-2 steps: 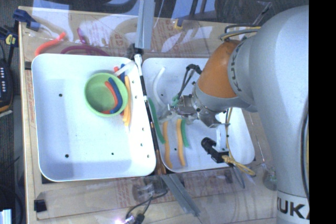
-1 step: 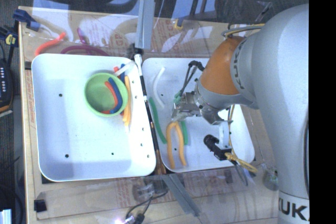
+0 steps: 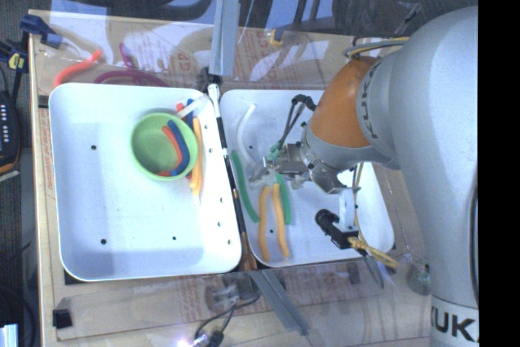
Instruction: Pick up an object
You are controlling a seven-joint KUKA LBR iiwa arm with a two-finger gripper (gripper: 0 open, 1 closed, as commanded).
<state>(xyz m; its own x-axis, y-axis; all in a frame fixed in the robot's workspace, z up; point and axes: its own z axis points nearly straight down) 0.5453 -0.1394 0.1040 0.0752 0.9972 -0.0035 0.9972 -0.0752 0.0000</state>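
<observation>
Gripper (image 3: 276, 166): low over right bin (image 3: 305, 248), about mid-bin, tip aimed toward the divide between bins. How wide it stands: can't tell, wrist blocks the view. Nothing seen in its hold.
Contact: tip sits just above top ends of orange strips (image 3: 275, 219); touching or not, can't tell.
Orange strips: two long, thin, curved pcs lying side by side, flat on bin floor. Nearest candidate for the pick.
Handling (judgement): prob light, bendy, smooth plastic or rubber. Lies flat, so little to bite on. Best hold prob across one strip's narrow width near mid-length, where it's clear of its twin.
Green strip (image 3: 243, 187): long, thin, beside orange strips on the side toward left bin (image 3: 97, 215), close to bin wall. Wall may crowd a grasp there.
White piece (image 3: 244, 122): slim, curved, upper part of right bin, apart from the rest.
Left bin: green bowl (image 3: 154, 144) near its upper right corner w/ coloured strips (image 3: 174, 144) inside. Well apart from gripper.
Step (judgement): approach stage; nothing lifted yet.
</observation>
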